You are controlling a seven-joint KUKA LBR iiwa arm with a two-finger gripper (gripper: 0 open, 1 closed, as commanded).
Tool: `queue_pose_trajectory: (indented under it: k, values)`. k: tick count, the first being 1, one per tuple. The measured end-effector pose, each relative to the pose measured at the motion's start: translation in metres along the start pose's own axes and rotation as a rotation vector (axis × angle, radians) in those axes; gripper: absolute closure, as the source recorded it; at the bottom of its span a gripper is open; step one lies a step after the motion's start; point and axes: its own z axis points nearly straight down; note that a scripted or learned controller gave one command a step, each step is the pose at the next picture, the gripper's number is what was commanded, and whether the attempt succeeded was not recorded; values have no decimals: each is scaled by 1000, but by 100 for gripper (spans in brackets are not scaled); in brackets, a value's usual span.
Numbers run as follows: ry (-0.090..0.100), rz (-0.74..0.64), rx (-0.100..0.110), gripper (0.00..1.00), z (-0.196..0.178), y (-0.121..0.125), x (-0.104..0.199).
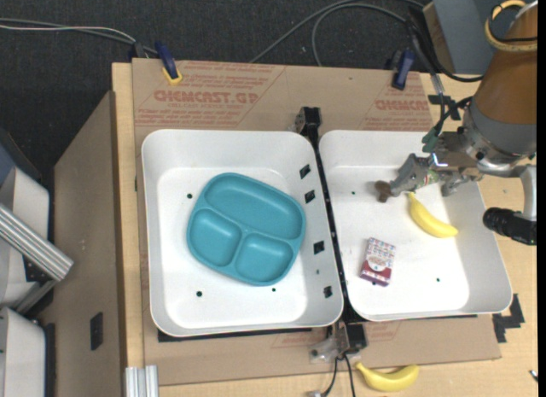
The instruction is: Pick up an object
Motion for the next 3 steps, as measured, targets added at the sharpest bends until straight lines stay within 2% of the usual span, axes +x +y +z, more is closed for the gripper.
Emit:
queue_pose_trajectory:
  k: [1,3]
  values:
    - [-1,-3,-12,0,-6,2,0]
    - [0,0,-6,0,119,1,-4]
